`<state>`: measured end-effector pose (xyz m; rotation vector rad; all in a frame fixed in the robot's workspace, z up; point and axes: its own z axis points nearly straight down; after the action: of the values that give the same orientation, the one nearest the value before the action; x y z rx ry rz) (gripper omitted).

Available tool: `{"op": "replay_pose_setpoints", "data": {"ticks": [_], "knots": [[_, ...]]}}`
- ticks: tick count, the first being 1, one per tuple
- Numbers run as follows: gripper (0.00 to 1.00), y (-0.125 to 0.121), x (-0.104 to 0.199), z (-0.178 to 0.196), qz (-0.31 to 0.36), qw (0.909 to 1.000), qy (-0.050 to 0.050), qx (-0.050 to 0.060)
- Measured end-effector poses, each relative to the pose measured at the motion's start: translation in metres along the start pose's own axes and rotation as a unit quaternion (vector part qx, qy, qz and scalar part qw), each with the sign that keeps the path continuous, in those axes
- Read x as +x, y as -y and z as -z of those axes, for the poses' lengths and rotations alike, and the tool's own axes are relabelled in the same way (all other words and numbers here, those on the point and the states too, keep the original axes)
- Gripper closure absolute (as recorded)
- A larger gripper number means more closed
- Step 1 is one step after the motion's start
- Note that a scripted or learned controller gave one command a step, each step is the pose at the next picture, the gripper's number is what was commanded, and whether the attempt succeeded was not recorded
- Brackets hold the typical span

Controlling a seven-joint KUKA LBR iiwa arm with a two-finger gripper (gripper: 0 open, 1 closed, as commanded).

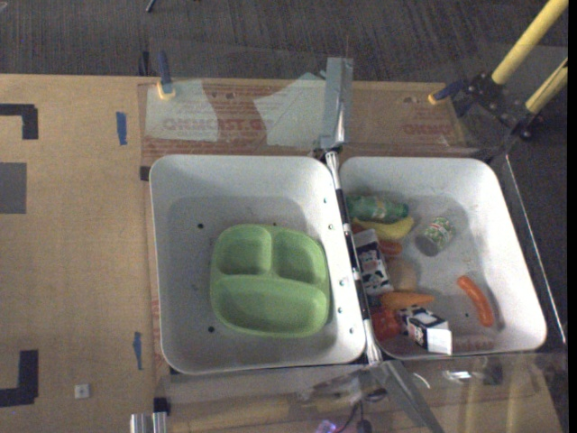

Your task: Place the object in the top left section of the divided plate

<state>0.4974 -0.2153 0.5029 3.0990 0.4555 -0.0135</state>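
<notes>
Green divided plate (pixel 270 282) in left bin (pixel 176 197), toy food (pixel 404 278) in right bin (pixel 505 215)

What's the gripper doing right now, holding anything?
Gripper: cannot be told from this camera view. The green divided plate sits in the left bin; the toy food lies in the right bin.

The divided plate (pixel 269 280) is a plain light green, lying in the white left bin (pixel 176 242). In the white right bin (pixel 505 233) lie a green bottle (pixel 379 208), a yellow banana (pixel 389 229), a green-labelled can (pixel 435 234), an orange carrot (pixel 407 300) and a reddish-orange sausage (pixel 476 300). The desk (pixel 72 269) is tan with black corner marks and blue tape strips.
</notes>
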Motion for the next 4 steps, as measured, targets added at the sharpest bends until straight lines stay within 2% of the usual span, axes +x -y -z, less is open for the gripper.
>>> {"op": "replay_pose_setpoints", "data": {"ticks": [1,4], "knots": [[1.00,0.000,0.001,0.010,0.002,1.0000,0.000,-0.001],[1.00,0.002,0.007,0.040,0.008,1.0000,0.000,-0.004]]}}
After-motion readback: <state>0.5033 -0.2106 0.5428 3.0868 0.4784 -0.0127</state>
